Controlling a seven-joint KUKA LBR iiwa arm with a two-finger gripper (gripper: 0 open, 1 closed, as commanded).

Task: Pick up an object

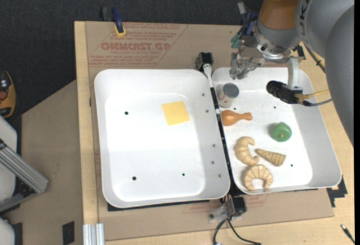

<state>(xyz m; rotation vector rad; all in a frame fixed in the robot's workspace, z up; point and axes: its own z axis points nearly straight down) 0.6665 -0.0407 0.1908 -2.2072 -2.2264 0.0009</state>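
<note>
Two white bins on a cardboard-topped bench [140, 41] — gripper [241, 72] hangs over the right bin's [315, 142] far corner, fingers narrow, nothing between them, just above a small grey cup [229, 91] — croissants nearer.

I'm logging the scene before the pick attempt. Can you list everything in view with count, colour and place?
bins: 2, white, side by side on the bench
yellow square: 1, yellow, left bin, upper middle
cup: 1, grey, right bin, far-left corner
drumstick: 1, orange-brown, right bin, left edge
green ball: 1, green, right bin, middle
croissants: 2, tan, right bin, near side
cone: 1, tan, right of the croissants
clamp: 1, blue and yellow, bench's far edge
arm: 1, grey with orange band, from the right
end effector: 1, metallic, above right bin's far-left corner
</note>
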